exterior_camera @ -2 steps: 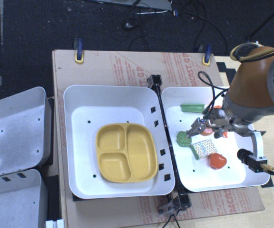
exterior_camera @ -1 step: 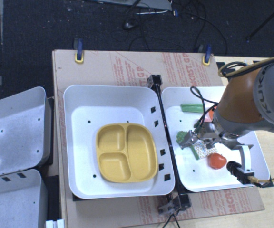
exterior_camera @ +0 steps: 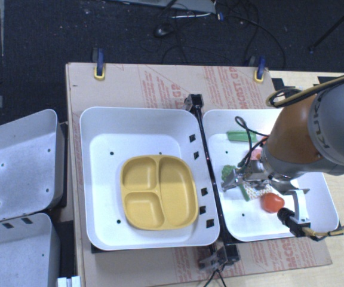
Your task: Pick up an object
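Note:
My gripper [exterior_camera: 242, 182] is low in the right bin [exterior_camera: 321, 220], near its left middle, under the orange-banded wrist. Several small objects lie around it. A small green piece [exterior_camera: 227, 173] sits right at its left side. A red-orange ball [exterior_camera: 272, 202] rests just to its lower right. A white patterned item [exterior_camera: 256, 192] lies directly beneath it, partly hidden. A long green object [exterior_camera: 241, 136] lies toward the bin's far side, and a bit of pink [exterior_camera: 256, 155] peeks out from under the wrist. I see nothing clearly held.
The left bin [exterior_camera: 100, 160] holds a yellow divided plate [exterior_camera: 159, 192]. A black divider [exterior_camera: 206, 166] runs between the two bins. Grey trays [exterior_camera: 17, 160] stand off the bench at the left. A black cable [exterior_camera: 243, 124] loops over the right bin's far side.

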Robot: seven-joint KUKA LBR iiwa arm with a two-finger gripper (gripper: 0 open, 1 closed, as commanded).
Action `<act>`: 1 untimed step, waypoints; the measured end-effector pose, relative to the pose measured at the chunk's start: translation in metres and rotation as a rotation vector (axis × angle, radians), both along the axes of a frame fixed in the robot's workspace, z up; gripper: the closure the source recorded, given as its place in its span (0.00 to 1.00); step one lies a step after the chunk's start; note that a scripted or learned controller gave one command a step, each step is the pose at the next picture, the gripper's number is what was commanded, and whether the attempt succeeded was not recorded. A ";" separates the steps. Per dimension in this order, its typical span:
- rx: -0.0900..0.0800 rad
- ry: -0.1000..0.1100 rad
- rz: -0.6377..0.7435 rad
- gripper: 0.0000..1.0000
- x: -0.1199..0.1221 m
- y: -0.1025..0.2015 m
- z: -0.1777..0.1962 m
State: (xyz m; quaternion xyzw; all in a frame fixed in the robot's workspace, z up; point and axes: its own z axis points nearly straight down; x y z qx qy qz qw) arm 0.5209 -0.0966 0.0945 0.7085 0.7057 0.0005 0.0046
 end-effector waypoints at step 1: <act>-0.002 -0.007 -0.002 1.00 0.002 -0.001 0.013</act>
